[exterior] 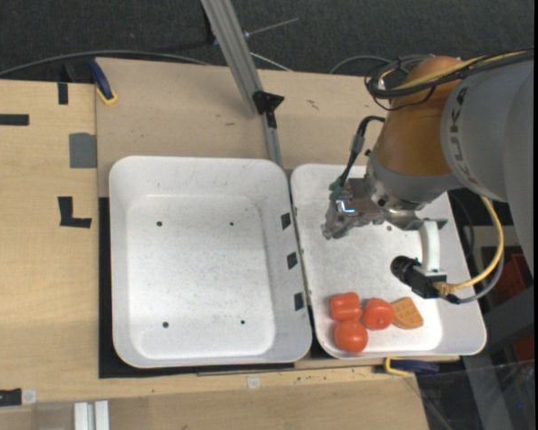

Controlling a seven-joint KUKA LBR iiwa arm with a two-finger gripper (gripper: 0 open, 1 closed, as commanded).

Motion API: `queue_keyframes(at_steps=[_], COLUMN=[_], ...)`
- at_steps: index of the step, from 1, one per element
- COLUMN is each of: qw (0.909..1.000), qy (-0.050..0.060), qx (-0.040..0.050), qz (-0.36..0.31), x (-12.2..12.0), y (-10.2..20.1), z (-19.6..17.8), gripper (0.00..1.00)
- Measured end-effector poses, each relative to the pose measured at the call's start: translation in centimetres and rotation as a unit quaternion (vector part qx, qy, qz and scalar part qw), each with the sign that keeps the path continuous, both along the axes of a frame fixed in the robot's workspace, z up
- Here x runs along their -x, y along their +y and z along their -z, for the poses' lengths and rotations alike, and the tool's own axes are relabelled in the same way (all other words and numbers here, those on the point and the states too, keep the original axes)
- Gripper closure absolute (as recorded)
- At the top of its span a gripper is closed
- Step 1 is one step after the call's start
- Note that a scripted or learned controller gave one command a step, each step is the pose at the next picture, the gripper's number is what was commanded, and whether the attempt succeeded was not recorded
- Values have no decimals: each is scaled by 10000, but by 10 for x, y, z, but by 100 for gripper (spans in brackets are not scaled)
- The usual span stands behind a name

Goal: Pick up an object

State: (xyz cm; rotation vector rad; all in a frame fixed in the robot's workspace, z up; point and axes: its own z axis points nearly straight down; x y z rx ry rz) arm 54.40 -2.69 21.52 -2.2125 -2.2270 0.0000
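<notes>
Targets first: three round red tomato-like pieces (352, 319) clustered in the near corner of the shallow white right-hand bin (318, 240), with a small orange-tan wedge-shaped piece (407, 313) just beside them on the arm side. The reds touch or nearly touch each other; the wedge sits against the rightmost red. Any of them would do for the pick, I judge.

The pincer (336, 225) hangs over the far-middle part of that same bin, low, with bare floor under it and nothing I can see between its tips. Whether it's spread or pinched I cannot tell, since the wrist housing blocks it.

Key relation: the cluster lies toward the near edge of the bin from the pincer, apart from it and slightly to the arm's side. So the move I'd call for is a shift toward the near rim, then down. The cluster's long axis runs roughly along the near rim.

Outward: the grey arm with the orange band (421, 133) comes in from the right. The shallow white left-hand bin (197, 249) sits alongside on the wooden worktop (36, 150). A slanted metal pole (238, 47) crosses behind.
</notes>
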Motion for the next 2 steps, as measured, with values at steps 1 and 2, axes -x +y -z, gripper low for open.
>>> queue_keyframes(at_steps=[1, 2], qw=[10000, 10000], qy=[-4, 13], qx=[-3, 5], qz=[-7, -2], x=[-2, 3], y=[56, 108], z=[-14, -3], gripper=[100, 100])
